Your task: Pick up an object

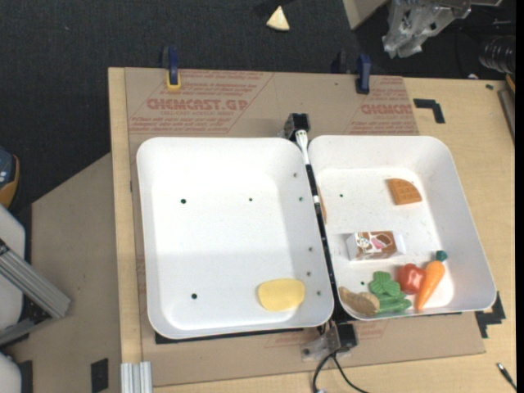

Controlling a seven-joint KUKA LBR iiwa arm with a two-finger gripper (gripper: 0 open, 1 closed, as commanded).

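My gripper (408,33) hangs at the top right, beyond the bench's far edge and well away from both bins. The left bin (213,187) holds a yellow oval piece (281,294) near its front right corner. In the right bin (458,211) lie an orange-brown bread slice (403,191), a small printed pack (374,244), a carrot (431,278), a red piece (412,277), a green leafy piece (386,291) and a brown piece (359,301). The last four crowd together at the front edge.
The bins rest on a cardboard sheet (246,97) held by two blue clamps (171,64) (363,72) at the back. A black clip (296,124) joins the bins at the far end. A yellow wedge (278,19) lies on the dark floor behind.
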